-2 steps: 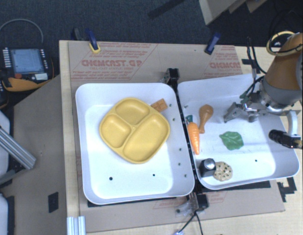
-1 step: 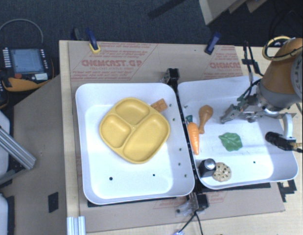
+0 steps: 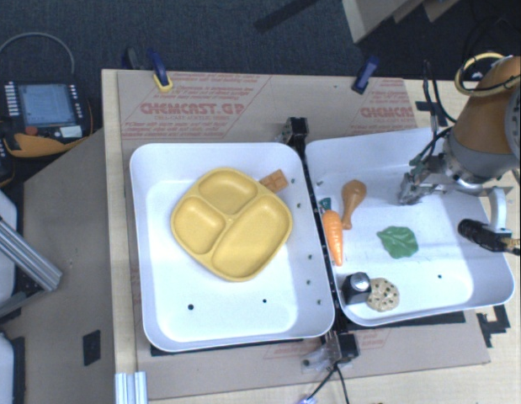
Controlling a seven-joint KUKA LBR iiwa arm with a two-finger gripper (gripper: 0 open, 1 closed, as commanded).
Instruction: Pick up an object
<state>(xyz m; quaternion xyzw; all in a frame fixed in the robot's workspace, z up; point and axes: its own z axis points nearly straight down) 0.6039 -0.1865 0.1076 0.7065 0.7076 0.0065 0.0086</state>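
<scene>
Nearest to us, along the front rim of the right bin, we saw a round tan cookie dotted with dark chips, lying flat and touching a small black-and-silver cylinder at its nine o'clock. Further in, at about one o'clock from the cookie, lay a flat green leaf with a crinkled edge, well apart from everything else on the white floor.

At nine o'clock from the leaf we found an orange carrot lying lengthwise against the bin's left wall, its narrow tip pointing toward us and a bit of teal at its far end. Just beside it, at one o'clock, lay a brown drumstick, its thick end away from us and its thin end close to the carrot's top.

In the left bin sat a yellow plate with three compartments, turned at a slant. A small orange-brown block lay touching the plate's rim at one o'clock.

Farthest back in the right bin, at three o'clock from the drumstick, the gripper hung low over the white floor, pointing toward nine o'clock. The arm came in from three o'clock, its orange band above the grey wrist, cables looping around it. Nothing showed between the fingers; whether they stood apart or together we could not tell. The gripper was well apart from the drumstick and from the leaf at its six o'clock.
</scene>
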